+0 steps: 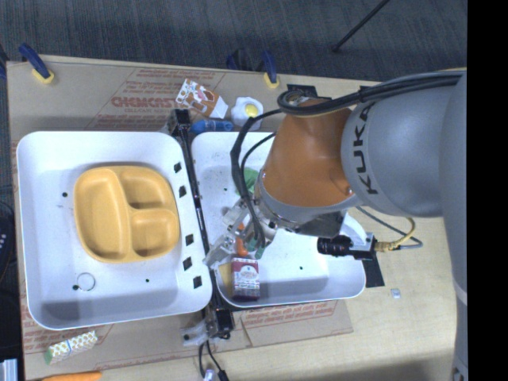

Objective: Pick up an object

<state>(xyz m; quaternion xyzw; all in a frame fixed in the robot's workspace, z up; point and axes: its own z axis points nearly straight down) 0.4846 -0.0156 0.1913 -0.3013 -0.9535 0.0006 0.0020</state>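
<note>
From the camera view you see the gripper (238, 240) low in the right bin (317, 288), just above a small red box (246, 279) lying against that bin's near wall, likely the target; finger state can't tell.

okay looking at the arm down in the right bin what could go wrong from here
1. The gripper is low in the right bin, close to the divider between the bins; a small drift could knock that wall.
2. The dark red box lies just below the gripper against the bin's front edge, so a grab could push it into the rim instead of lifting it.
3. The arm covers much of that bin, hiding items beneath, like the green thing at its edge.
</note>
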